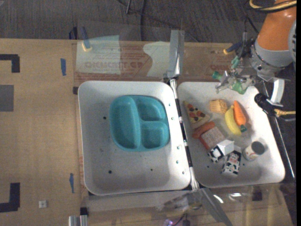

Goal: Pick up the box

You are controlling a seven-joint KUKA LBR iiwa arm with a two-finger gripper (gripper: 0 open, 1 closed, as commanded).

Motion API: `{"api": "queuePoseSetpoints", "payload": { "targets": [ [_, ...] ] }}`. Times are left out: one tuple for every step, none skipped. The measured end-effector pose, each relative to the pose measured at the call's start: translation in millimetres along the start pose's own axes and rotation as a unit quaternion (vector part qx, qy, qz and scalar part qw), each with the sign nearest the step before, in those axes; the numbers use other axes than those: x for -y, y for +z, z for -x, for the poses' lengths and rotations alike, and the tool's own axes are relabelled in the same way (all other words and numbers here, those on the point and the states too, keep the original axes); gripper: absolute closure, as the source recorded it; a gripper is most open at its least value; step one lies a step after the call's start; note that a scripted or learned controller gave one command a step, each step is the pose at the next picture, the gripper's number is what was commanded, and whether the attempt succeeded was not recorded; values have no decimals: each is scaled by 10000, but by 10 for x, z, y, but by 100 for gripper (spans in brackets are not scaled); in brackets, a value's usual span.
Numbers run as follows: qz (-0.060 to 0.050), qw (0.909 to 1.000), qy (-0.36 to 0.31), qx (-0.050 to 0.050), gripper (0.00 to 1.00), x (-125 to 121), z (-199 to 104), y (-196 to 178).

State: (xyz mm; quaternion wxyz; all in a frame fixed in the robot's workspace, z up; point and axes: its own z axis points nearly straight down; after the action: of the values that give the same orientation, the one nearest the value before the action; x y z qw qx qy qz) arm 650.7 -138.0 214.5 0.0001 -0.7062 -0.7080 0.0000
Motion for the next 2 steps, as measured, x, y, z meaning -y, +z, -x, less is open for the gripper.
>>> {"api": "queuePoseSetpoints", "payload": {
  "targets": [
    [17,10000,-13,8,100,-12,-9,-110],
    [15,9993,378,12,100,-165,527,-541]
  ]
}}
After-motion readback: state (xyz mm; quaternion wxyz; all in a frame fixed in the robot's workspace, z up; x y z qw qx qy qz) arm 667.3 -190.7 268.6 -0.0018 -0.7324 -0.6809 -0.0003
